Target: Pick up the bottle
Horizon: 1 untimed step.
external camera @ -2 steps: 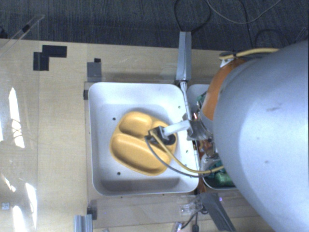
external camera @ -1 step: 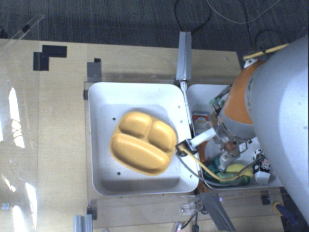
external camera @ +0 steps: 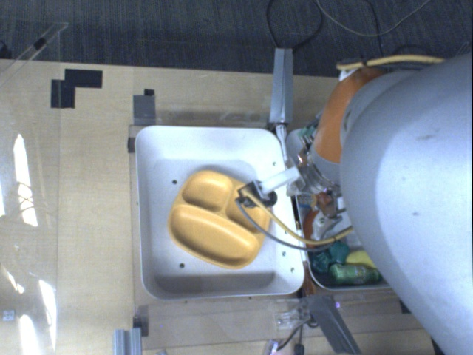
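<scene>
Green bottle (external camera: 353, 274) lies on its side at the near edge of the right bin (external camera: 347, 287), touching clutter. Gripper (external camera: 322, 202) hangs over that bin's left edge; open or closed, can't tell. Best bet: move toward the near edge, line up across the bottle, drop straight down.

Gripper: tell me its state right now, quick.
Gripper: cannot be told whether open or closed; it is over the right bin, where the green bottle lies.
</scene>
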Tool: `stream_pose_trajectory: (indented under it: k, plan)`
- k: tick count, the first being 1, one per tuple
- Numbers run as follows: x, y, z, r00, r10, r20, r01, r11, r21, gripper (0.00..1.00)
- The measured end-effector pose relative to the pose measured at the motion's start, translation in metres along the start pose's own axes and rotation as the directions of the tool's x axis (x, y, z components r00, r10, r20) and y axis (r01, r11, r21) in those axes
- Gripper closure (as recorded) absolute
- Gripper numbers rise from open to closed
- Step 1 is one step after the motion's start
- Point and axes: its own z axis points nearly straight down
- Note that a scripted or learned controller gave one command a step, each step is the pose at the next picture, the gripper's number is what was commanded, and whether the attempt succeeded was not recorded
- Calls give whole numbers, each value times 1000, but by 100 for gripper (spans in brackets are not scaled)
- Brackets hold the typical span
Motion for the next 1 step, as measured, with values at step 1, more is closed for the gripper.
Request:
stream_pose_trajectory:
  k: [1]
  plan:
    - [-11, -51, 41, 999, -45, 1, 45, 999, 9, 0]
